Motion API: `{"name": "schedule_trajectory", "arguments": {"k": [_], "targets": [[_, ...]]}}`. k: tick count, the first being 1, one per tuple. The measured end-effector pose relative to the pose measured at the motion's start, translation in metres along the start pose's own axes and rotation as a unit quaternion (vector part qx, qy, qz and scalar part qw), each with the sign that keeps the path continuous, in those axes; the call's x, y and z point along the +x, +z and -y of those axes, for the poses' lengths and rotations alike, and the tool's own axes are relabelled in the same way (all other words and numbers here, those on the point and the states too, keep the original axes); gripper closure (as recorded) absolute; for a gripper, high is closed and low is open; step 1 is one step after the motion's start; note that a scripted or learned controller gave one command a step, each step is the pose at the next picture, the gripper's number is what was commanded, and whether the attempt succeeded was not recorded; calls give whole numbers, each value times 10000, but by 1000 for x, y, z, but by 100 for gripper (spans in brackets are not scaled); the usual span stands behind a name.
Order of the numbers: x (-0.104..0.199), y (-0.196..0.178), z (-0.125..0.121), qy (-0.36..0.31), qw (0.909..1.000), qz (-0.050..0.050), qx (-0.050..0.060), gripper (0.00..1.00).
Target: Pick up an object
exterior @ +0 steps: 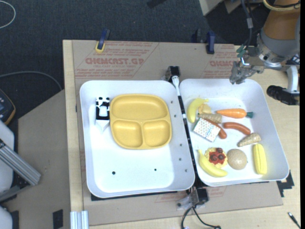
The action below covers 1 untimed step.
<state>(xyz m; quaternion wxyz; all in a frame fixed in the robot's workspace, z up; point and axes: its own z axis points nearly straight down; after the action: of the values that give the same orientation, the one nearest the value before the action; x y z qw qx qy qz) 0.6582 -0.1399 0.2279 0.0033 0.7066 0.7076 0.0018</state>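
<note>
Two shallow white bins sit side by side; the right bin (271, 128) holds the toy food. A slim orange plastic carrot (231, 113) lies near its middle, long axis across the bin, green tip toward the right wall. Above the bin's far edge hangs the grey two-finger gripper (238, 78); blur hides its grip state, and the arm is cut off.

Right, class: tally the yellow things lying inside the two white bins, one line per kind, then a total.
Divided tray: 1
Bananas: 2
Straight yellow piece: 1
Total: 4
</note>
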Motion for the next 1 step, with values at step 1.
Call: {"name": "schedule_trajectory", "arguments": {"k": [1], "targets": [[54,-9,25,-18,10000,-23,48,100]]}}
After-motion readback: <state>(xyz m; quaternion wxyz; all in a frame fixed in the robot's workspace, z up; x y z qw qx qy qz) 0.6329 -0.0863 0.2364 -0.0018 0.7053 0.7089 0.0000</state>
